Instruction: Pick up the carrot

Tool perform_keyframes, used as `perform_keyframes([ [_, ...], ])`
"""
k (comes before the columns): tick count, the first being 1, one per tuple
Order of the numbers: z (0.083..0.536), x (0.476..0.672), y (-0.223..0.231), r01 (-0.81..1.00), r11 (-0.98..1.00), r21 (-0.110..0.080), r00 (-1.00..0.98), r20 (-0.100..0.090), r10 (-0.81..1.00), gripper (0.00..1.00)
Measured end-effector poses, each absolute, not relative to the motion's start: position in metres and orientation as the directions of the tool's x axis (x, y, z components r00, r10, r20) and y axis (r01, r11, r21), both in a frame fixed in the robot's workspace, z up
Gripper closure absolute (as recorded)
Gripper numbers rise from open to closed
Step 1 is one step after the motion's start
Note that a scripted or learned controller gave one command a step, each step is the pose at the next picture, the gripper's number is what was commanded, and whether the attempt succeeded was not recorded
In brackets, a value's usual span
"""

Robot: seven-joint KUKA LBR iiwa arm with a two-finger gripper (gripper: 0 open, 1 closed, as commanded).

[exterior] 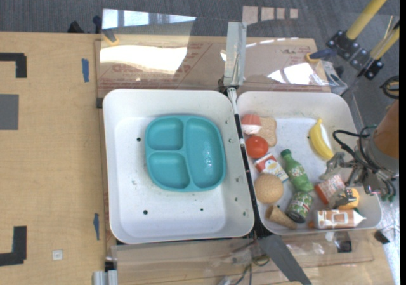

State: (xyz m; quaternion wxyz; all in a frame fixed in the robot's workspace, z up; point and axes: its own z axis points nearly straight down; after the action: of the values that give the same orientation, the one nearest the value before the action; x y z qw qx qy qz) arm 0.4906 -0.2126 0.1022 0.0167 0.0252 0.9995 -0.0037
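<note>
At the right edge of the frame the pincer [353,179] hangs low over the right bin [298,107]; whether it is open or closed I cannot tell. An orange piece, probably the carrot [351,197], lies just beneath it beside a juice carton [339,218]. Nothing looks lifted, so the pickup remains.

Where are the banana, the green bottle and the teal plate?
banana [320,139], camera view, middle of its yellow curve.
green bottle [298,173], camera view, its body below the cap.
teal plate [186,152], camera view, the ridge between compartments.
</note>
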Motion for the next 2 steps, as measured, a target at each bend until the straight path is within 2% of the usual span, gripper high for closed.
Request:
perform_keyframes([
  [1,0.176,0.533,-0.164,0.092,0.996,0.0,-0.996,-0.013,0.092,1.0],
  [2,0.145,0.48,-0.116,0.247,0.969,0.002,-0.969,0.0,0.247,1.0],
])
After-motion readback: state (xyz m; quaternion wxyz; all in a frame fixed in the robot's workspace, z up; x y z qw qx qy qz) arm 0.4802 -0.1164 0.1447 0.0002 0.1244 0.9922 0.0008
